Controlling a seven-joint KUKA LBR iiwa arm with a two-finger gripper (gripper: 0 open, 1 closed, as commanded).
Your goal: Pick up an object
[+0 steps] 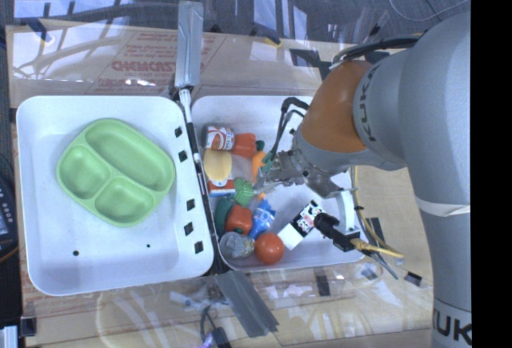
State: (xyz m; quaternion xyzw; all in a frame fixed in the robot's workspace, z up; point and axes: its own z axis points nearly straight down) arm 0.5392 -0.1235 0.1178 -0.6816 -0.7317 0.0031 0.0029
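The right bin (240,108) holds a heap of toy food along its left side. There is a small can (220,138), an orange piece (244,145), a yellow lemon-like piece (217,167), a green piece (242,193), a red-orange pepper (238,219), a blue piece (262,217), a grey piece (234,245), a red tomato (270,248) and a black-and-white carton (299,225). My gripper (267,171) hangs low over the middle of the heap, just right of the orange and green pieces. The wrist hides what lies under it.
The left bin (40,258) bears a green divided plate (116,171). A raised wall (192,178) with black clips separates the two bins. The arm's grey body covers the right bin's right side.
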